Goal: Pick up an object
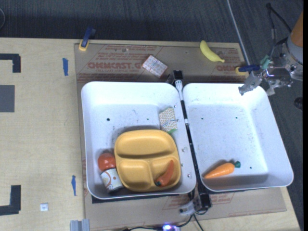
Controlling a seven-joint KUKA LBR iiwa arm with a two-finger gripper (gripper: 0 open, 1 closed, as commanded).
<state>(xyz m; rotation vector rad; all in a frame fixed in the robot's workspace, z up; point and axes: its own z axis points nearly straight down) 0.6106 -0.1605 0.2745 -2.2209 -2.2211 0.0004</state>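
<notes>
An orange carrot with a green top lies near the front edge of the right bin. In the left bin sits a yellow divided plate with a red pepper in its front right section. A red tomato-like piece and a small white-and-orange can rest at the plate's left. A patterned packet lies behind the plate. My gripper hangs over the right bin's far right corner, well away from the carrot, with nothing seen in it.
On the cardboard behind the bins lie a yellow banana and a patterned block. A blue and yellow clamp holds the cardboard's far left corner. A black divider runs between the bins.
</notes>
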